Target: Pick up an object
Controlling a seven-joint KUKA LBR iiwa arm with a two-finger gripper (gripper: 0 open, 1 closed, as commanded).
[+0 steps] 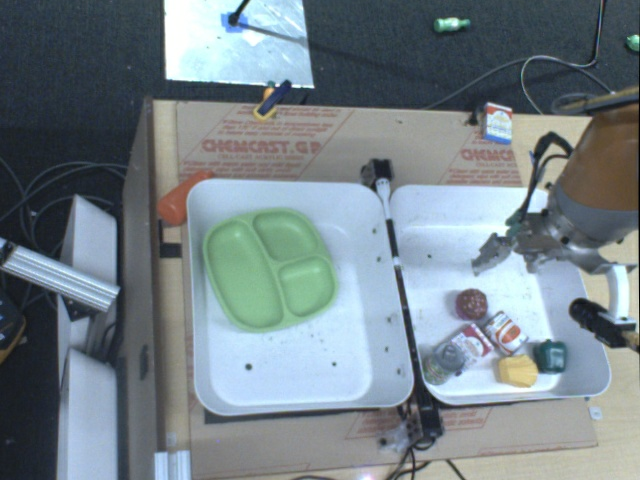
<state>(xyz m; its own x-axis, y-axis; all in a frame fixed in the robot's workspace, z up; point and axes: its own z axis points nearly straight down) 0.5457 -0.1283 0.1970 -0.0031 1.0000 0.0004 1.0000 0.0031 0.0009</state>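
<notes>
The counter (300, 138) is covered with printed cardboard and stands on dark carpet, with cables trailing at the left and upper right. Two white bins sit side by side on it. The left bin (350, 358) holds a green divided plate (268, 268). In the right bin's (440, 228) near corner lie a dark red ball (472, 303), a small red-and-white can (505, 332), a clear wrapped packet (452, 353), a yellow block (518, 370) and a dark green piece (549, 355). The hand (497, 253) hangs over the right bin, above and just behind the ball, fingers spread, nothing between them.
</notes>
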